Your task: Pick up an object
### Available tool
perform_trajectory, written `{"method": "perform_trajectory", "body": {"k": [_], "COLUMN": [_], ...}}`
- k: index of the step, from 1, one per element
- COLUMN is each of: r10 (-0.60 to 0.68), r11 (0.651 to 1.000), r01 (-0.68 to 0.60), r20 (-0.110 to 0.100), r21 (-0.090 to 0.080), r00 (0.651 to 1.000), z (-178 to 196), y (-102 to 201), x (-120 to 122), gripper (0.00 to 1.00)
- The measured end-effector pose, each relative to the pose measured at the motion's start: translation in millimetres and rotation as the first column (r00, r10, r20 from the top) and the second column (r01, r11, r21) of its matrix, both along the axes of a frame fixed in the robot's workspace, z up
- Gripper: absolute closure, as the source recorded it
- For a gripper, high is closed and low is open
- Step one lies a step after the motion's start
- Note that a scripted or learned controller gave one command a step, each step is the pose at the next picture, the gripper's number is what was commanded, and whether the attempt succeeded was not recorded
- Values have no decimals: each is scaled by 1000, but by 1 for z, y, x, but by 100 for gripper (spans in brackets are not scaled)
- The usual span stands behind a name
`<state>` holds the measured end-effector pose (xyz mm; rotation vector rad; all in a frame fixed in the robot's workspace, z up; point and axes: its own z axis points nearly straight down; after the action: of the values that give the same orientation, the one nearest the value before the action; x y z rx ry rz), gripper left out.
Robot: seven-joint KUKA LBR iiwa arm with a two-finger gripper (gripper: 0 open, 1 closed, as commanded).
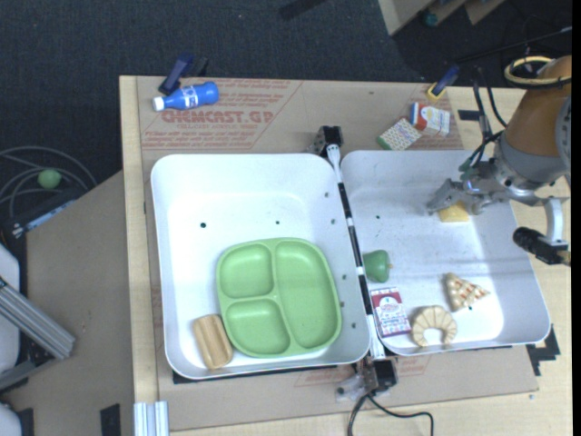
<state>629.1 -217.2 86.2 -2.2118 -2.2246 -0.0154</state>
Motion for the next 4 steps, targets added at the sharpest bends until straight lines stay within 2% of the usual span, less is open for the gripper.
{"method": "perform_trajectory", "body": {"k": [1, 2, 3, 4], "r10": [2, 2, 2, 2], "r11": [1000, 1000, 1000, 1000], "r01": [-2, -2, -2, -2], "r20": [2, -1, 3, 2], "r21": [0, -3, -7, -6], "r00": [1000, 1000, 1000, 1000], "z": [13, 11, 22, 21], "y": [1, -1, -1, -1], "x": [2, 0, 1, 1], "gripper": [100, 0, 100, 0]}}
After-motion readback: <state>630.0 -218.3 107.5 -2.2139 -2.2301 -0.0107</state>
